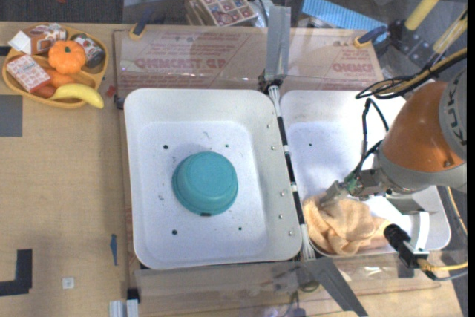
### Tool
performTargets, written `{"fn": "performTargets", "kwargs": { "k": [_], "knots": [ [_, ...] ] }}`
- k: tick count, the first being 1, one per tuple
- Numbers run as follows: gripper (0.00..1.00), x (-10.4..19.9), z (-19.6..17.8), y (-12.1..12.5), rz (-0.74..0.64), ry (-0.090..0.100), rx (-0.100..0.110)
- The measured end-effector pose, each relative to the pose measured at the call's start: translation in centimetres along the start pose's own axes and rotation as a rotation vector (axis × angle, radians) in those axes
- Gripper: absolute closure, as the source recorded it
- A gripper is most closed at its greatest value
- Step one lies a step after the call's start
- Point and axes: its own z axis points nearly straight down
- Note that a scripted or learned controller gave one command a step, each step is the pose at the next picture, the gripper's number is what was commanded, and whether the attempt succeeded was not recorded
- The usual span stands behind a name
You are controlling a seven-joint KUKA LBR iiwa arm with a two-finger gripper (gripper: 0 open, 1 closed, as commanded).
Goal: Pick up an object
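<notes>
The worktop [59,189] is tan and carries two shallow white bins side by side. Taking the left bin [148,122] as the landmark: it sits near the middle of the worktop, and the right bin [326,122] touches it along its right rim. The grey arm with its orange band [423,137] reaches over the right bin, well to the right of the left bin. A teal upturned bowl [205,182] lies inside the left bin, about at its centre. A crumpled tan cloth [343,226] lies just beyond the left bin's lower right corner, in the near left corner of the right bin. A yellow dish of toy food [52,70], with a banana and a small pumpkin, stands on the worktop apart from the left bin's upper left corner. The pincer [335,193] hangs just above the cloth's upper edge; whether it is apart or together I cannot tell.
</notes>
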Motion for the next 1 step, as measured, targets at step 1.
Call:
{"fn": "performTargets", "kwargs": {
  "k": [1],
  "knots": [
    [0.0, -6.99, 1.33, 9.58, 0.006, -0.002, 0.009]
  ]
}}
